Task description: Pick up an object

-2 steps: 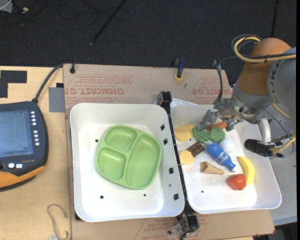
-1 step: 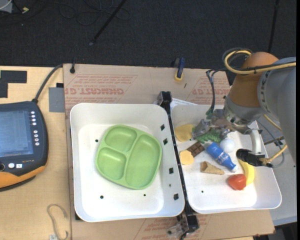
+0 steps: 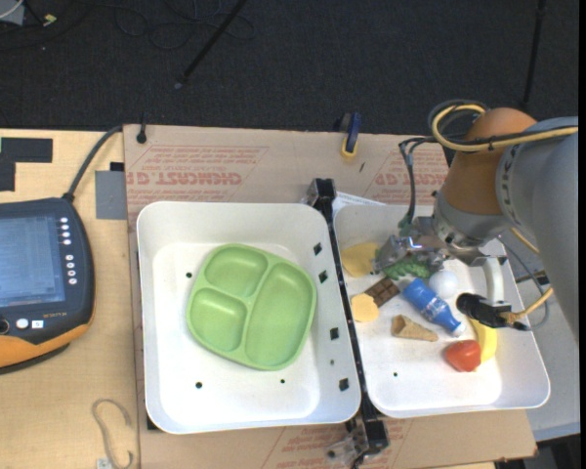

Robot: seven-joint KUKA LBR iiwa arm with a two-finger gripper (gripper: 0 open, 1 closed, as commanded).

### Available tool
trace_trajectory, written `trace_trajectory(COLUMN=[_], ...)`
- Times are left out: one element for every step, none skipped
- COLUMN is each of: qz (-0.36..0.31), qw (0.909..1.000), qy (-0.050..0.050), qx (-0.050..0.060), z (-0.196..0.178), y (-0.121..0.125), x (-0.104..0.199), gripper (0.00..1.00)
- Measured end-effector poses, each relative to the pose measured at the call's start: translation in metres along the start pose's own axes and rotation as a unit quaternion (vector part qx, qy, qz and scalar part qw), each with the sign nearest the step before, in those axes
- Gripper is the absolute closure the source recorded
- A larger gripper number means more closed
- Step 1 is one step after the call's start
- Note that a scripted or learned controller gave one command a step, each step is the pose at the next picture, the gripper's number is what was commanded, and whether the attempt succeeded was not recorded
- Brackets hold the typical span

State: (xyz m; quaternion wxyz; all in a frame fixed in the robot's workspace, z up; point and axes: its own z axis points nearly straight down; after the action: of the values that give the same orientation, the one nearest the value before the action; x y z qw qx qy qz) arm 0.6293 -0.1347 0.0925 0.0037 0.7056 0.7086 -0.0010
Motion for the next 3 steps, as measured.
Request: trace_trajectory(qz=[0.001,0.004,0.002], qw=[1.0000,1.0000,1.0000], qy=[0.000,0.003,0.003], qx=[-0.001,0.002,0.001], z=[-0.013,-0.058,-0.120], y=[0.001,-0.006,-0.008], x=[-0.001,-0.001,0.003], gripper=[1.00,1.00,1.00])
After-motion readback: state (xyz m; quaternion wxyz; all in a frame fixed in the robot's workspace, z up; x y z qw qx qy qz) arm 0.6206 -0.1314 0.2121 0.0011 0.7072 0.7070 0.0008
